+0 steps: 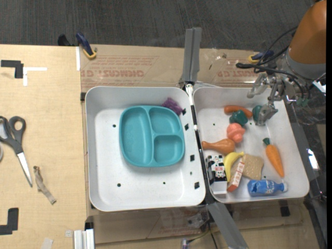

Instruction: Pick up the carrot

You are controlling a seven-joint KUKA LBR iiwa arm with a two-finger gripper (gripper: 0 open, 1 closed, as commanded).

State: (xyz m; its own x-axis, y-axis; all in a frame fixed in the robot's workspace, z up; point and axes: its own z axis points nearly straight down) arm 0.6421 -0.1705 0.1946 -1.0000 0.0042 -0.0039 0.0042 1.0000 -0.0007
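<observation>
My tool point(265, 113) hangs over the upper right of the right bin point(296, 139), near a teal toy point(256, 111). Can't tell how it's set from this angle, and I see nothing held in it. The carrot point(274, 157) lies flat below it near the right wall, green tip toward the tool, just above the blue bottle point(266, 187).

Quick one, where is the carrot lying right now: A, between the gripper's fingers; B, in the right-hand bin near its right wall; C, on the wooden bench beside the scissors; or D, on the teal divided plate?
B: the carrot lies on the floor of the right bin, close to its right wall, below the gripper.
</observation>
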